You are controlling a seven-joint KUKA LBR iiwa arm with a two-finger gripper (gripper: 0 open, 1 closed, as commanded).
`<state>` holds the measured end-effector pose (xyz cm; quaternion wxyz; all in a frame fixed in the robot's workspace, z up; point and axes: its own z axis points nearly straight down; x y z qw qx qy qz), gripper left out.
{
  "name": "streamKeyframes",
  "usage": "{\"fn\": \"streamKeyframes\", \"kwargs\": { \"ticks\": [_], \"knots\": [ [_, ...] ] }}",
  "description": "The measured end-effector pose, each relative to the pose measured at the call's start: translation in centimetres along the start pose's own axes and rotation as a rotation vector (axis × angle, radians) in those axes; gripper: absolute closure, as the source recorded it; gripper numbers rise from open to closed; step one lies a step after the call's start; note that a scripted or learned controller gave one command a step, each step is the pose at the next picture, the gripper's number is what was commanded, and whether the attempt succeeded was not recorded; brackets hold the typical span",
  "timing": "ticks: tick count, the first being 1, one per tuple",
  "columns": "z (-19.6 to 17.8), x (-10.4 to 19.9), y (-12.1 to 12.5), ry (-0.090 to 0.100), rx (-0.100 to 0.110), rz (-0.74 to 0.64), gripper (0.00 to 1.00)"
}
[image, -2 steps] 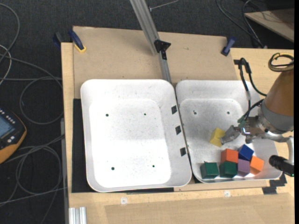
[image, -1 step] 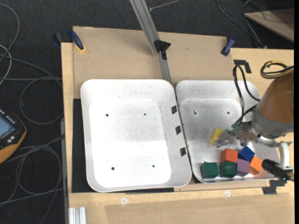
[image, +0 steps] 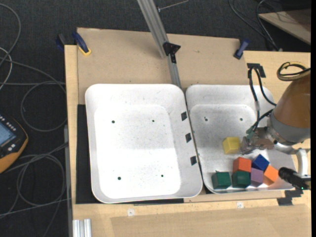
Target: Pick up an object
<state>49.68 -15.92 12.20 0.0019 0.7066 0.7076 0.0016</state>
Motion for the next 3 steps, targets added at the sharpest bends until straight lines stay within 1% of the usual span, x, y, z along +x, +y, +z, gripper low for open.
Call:
{"fn": "streamKeyframes", "kwargs": {
  "ticks": [1,2,3],
  "knots": [
    [-6.3,0.0,0.6,-0.002,-0.003,0.000,1.00],
    [-12.5,0.2,0.2,-0.002,-0.004,-0.001,1.00],
    [-12.9,0.3,0.3,-0.001,0.002,0.000,1.00]
  ]
}}
